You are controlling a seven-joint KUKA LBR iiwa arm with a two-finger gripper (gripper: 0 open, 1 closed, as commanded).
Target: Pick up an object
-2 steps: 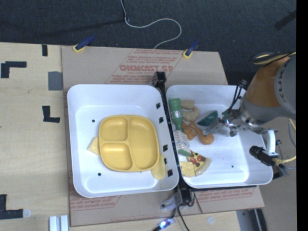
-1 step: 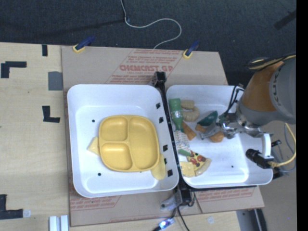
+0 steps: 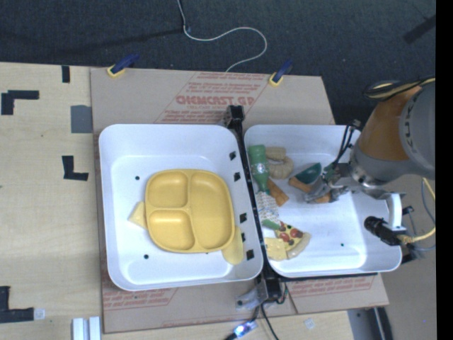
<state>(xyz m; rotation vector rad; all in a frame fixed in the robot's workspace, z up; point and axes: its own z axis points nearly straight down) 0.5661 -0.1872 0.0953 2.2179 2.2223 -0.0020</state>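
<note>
From the camera view above, 2 white bins sit side by side on a cardboard sheet [image 3: 212, 98] spread over the table [image 3: 42, 190]. Red print on the cardboard reads roughly "CHEMCAST GP", with smaller lines under it too blurred to read.

The left bin [image 3: 120, 147] holds a yellow 3-compartment tray [image 3: 190, 210], with a pale yellow piece [image 3: 233, 252] poking out at its lower right corner.

The right bin [image 3: 354, 257] holds a green bottle [image 3: 257, 167] lying along its left wall, a tan bread-like piece [image 3: 279, 163] beside it, a small orange piece [image 3: 279, 193], a teal object [image 3: 307, 173] and a pizza slice toy [image 3: 287, 237] near the front.

The arm comes in from the right, its pincer [image 3: 322, 192] low in the right bin, just beside the teal object and over something orange. Whether the pincer is clenched or released, I cannot tell.

A white cable [image 3: 226, 37] loops over the dark floor behind the table.
</note>
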